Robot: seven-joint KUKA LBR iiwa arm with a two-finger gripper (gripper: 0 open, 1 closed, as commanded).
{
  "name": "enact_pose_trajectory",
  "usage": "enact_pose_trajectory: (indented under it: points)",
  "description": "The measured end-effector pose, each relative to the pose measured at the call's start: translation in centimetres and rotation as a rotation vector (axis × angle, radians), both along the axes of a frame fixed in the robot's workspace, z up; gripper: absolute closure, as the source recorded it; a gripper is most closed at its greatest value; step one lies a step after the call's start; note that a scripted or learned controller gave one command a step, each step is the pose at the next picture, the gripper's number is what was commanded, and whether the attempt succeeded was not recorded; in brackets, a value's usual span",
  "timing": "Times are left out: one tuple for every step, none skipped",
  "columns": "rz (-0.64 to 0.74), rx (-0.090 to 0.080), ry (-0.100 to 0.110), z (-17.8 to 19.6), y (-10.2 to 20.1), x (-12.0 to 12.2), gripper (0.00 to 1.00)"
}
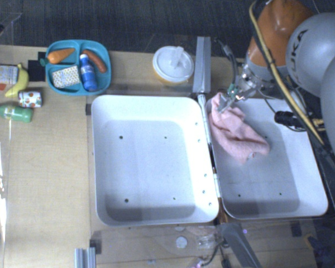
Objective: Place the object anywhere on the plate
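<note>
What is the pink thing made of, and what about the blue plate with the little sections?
The pink thing looks like soft cloth, maybe terry towel: it lies crumpled in folds, with a fuzzy, matte surface. The blue plate looks like hard plastic: smooth, evenly coloured, with moulded dividers and a slight shine. Neither can be told for sure from a picture.

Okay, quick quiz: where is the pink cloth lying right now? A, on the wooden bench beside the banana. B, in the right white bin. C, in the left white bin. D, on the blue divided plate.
B: the pink cloth lies crumpled at the upper left of the right white bin, just below the gripper.
</note>
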State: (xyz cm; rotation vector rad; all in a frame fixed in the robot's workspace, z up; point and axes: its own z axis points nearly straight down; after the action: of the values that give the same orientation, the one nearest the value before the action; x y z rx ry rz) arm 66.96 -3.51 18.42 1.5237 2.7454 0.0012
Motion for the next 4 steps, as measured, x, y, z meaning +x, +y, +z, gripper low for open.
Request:
enact_pose_trajectory:
  points:
    - [0.005, 0.0, -0.001, 4.0, 0.2, 0.1, 1.0]
    - [0.406, 0.0, 0.001, 3.0, 5.7, -0.9, 1.0]
    - [0.807, 0.0, -0.002, 4.3, 10.8, -1.9, 1.0]
    - [1.014, 0.0, -0.002, 4.2, 15.9, -2.8, 1.0]
